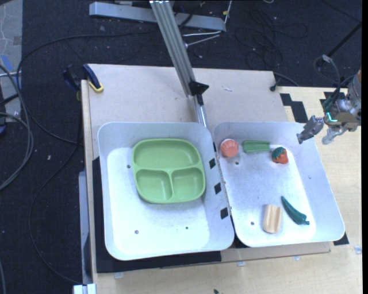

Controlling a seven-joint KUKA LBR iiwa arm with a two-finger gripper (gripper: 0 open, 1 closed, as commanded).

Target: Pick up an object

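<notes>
At the right edge of the frame, the grey robot arm (352, 109) is cut off, so just its wrist end and the claw (319, 131) show. The claw's two metal fingers (308, 130) are small and blurred, and their gap cannot be judged. The slanted silver aluminium pole (175, 46) runs out past the top edge. Black cables (34, 86) on the dark floor leave the left edge. The beige tabletop (351, 264) is cropped at lower right.

A pale wooden bench (149, 95) stands on a dark speckled floor (46, 34). Black cables (34, 123) lie on the floor to the left of the bench. Behind the bench, a grey metal pole (175, 49) rises at a slant from a flat metal base (155, 17).
</notes>
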